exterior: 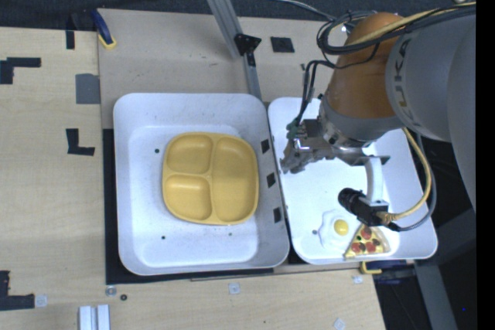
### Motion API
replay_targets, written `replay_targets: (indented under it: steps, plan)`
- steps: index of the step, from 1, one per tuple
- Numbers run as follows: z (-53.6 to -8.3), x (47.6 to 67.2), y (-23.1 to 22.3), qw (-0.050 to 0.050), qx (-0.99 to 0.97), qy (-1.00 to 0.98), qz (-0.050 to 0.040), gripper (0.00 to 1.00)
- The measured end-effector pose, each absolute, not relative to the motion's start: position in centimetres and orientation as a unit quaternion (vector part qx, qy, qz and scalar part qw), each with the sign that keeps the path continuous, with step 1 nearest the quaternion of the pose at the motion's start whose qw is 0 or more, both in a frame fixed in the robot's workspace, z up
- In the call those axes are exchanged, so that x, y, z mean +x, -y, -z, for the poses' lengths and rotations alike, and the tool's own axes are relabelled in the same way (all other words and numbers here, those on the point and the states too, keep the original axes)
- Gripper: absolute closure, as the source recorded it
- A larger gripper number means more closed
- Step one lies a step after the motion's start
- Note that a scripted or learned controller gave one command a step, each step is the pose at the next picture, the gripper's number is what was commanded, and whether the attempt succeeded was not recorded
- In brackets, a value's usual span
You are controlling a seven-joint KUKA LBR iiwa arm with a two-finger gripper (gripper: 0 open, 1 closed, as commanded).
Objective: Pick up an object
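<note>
A yellow divided plate (209, 178) lies in the left bin (139, 120). In the right bin (410, 243), near its front edge, sit a toy fried egg (338, 229) and a toy pizza slice (366, 243). My gripper (296, 154) hangs low over the right bin's left side, close to the wall between the bins, well behind the egg. Nothing shows between its dark fingers. The bulky grey and orange wrist (371, 81) covers the back part of the right bin.
A slanted metal pole (224, 11) rises behind the bins. A black cable fitting (360, 205) with a yellow hose hangs over the right bin just behind the pizza slice. Wooden bench surface lies to the left.
</note>
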State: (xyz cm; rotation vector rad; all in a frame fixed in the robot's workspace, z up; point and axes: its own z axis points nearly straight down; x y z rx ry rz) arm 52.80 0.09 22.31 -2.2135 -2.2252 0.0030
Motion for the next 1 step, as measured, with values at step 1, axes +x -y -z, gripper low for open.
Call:
replay_targets:
  steps: [1]
  plan:
    - [-22.33,52.95,-6.53,0.001,-0.704,0.71,-0.0004,1.0]
